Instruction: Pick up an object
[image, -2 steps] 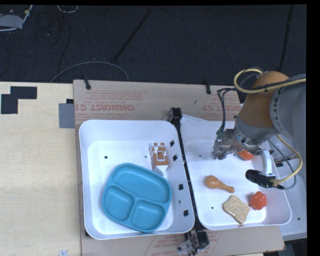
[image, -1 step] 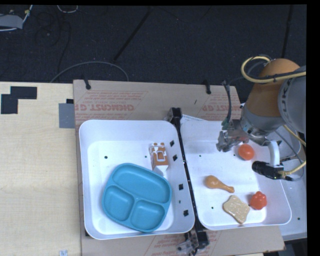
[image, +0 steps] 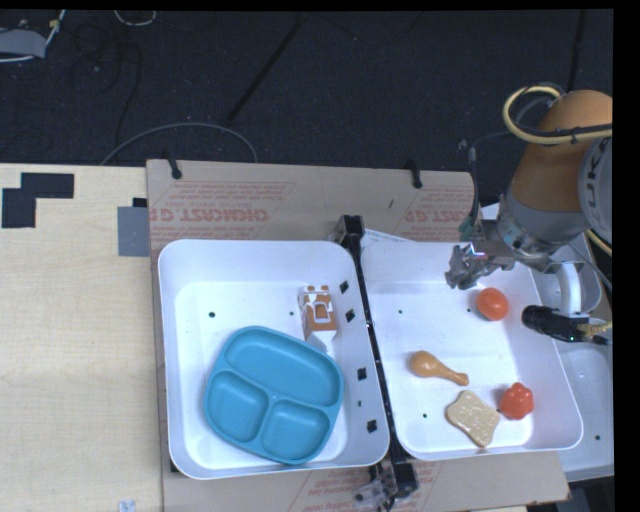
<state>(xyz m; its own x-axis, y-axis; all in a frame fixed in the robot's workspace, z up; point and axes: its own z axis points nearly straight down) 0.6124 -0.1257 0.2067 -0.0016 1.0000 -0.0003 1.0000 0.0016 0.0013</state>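
Four toy foods lie in the right bin (image: 560, 425). Gripper (image: 466, 268) hovers near the tomato (image: 491, 304), approaching; jaws' state unclear. Next: descend onto it.

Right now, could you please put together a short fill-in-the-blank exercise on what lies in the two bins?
1. The blue divided tray lies in the ____ bin.
2. The toast slice lies in the ____ bin, near its front edge.
3. The round tomato is ____ in colour.
4. The gripper hovers over the ____ bin.

Missing words: left; right; red; right
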